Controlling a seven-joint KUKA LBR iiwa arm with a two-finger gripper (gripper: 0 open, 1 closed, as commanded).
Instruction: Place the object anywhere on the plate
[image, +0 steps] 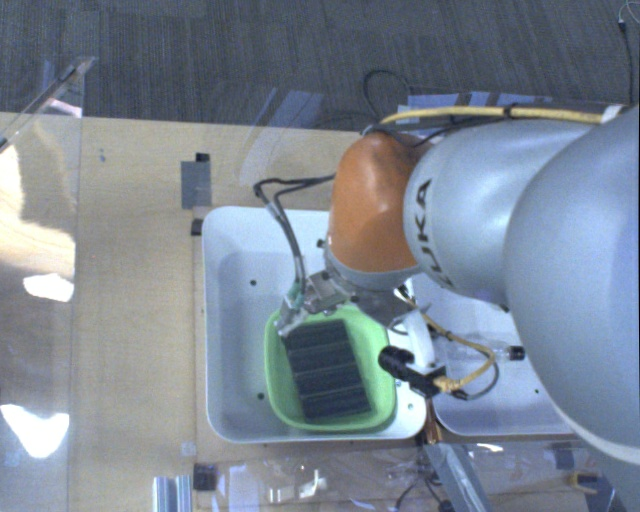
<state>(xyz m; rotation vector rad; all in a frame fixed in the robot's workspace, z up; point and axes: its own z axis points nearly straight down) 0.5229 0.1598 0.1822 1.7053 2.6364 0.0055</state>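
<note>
Overhead, the grey arm with its orange band (372, 205) bore black lettering on the casing, of which "UKA" could be read, and it filled the right half of the view. Its dark ribbed gripper (325, 370) hung over the lime-green rounded plastic plate (277, 385) lying in the left shallow white bin (228, 300); whether it was wide, narrow or holding anything could not be told. No separate object to be placed could be made out, as the gripper body hid most of the plate.

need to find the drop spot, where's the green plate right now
The green plate lies in the left white bin, toward its near right corner, directly under the arm's gripper, which covers its middle.
</note>
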